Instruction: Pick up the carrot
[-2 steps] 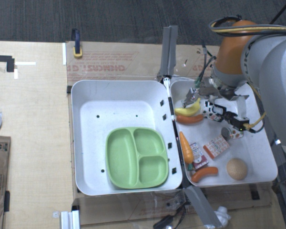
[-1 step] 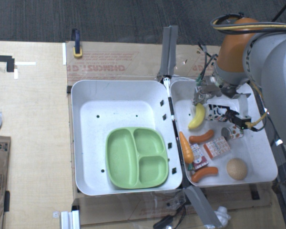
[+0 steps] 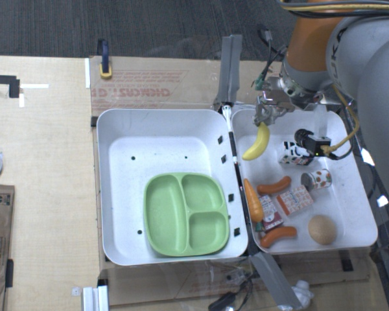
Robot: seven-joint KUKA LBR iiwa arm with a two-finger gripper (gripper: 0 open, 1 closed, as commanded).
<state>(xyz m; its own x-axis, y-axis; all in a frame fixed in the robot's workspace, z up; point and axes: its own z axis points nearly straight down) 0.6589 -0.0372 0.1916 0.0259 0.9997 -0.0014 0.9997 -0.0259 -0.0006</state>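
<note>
End effector [image 3: 267,113] right above banana [image 3: 257,143] top; cannot tell its state. Carrot [image 3: 252,201] well below it, by bin [image 3: 354,238] left wall. Risk: grabs banana instead.

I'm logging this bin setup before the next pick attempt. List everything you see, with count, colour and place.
carrot: 1, orange, right bin, along its left wall
banana: 1, yellow, right bin, far left part, just below the gripper
sausages: 2, reddish orange, right bin, one mid, one near the front edge
egg: 1, tan, right bin, front right
toy cow: 1, black and white, right bin, middle
small cup: 1, white with red spots, right of the upper sausage
printed packets: about 2, red and white, between the sausages
divided plate: 1, green, left bin, front
bins: 2, white, side by side
clamp: 1, blue and yellow, far edge of bench
gripper: 1, grey, over the right bin's far left corner
</note>
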